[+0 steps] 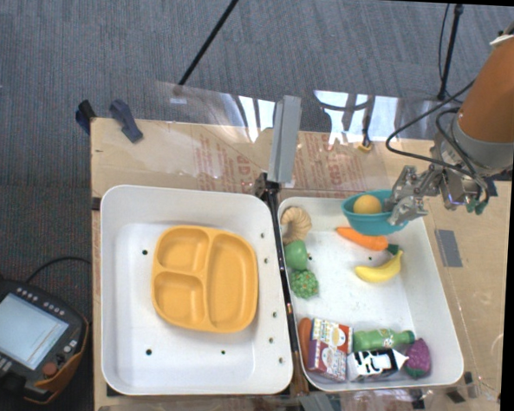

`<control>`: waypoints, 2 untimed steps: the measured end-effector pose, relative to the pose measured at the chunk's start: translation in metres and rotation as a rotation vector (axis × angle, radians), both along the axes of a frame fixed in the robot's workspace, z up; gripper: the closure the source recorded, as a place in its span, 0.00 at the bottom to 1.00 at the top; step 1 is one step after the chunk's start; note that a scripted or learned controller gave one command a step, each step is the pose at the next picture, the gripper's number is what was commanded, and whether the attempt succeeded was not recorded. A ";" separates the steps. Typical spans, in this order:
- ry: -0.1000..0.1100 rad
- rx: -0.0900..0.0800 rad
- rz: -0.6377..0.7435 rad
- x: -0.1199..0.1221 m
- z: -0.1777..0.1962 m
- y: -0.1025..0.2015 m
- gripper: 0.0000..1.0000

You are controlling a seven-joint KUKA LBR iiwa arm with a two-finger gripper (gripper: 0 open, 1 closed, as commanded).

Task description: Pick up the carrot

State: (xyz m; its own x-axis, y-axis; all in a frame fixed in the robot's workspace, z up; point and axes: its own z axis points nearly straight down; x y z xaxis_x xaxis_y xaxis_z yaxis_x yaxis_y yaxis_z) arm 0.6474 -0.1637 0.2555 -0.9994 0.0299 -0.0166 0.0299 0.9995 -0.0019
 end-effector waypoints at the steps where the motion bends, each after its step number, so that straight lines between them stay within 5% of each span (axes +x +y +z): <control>1: 0.002 -0.001 0.001 -0.023 0.108 -0.047 1.00; 2: 0.023 0.005 0.228 -0.121 0.021 -0.048 1.00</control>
